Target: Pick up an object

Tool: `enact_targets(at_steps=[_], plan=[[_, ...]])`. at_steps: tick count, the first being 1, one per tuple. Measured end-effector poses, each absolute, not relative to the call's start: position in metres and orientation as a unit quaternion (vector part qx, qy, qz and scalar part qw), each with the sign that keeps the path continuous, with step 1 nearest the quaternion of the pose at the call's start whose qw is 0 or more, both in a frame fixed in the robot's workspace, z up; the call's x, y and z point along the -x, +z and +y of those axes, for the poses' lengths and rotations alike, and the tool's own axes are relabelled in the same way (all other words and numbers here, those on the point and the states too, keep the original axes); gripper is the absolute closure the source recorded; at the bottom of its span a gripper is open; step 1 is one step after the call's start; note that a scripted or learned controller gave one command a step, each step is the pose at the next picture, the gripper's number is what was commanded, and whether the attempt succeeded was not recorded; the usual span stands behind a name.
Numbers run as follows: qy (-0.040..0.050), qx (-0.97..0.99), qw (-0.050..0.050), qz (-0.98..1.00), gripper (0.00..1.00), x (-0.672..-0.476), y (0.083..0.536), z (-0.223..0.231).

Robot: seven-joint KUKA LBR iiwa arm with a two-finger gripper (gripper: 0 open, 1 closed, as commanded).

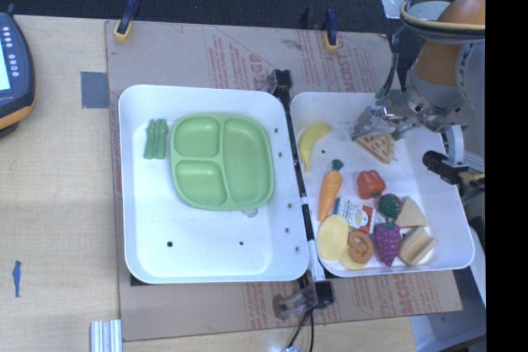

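The gripper hangs low over the far side of the right bin, right at a tan waffle-like wedge; whether it is spread or pinching cannot be told. Nearby lie a banana, a carrot and a red pepper. More toy foods crowd the near side. The left bin holds a green divided plate and green beans.

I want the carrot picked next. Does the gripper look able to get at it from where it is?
Probably yes. The carrot lies in the right bin with bare floor along both its sides, nothing on top; the banana lies apart. The gripper hovers nearby over the pizza slice.
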State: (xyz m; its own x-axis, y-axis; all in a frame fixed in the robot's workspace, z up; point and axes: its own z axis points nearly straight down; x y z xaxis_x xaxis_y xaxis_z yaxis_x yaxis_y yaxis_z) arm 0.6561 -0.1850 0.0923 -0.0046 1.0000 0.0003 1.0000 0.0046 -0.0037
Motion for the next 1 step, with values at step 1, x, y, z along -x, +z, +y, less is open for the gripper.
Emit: enact_targets(at_steps=[1], plan=[[0.0032,0.706,0.005,-0.708,0.00,-0.5702,0.0913,-0.1534]])
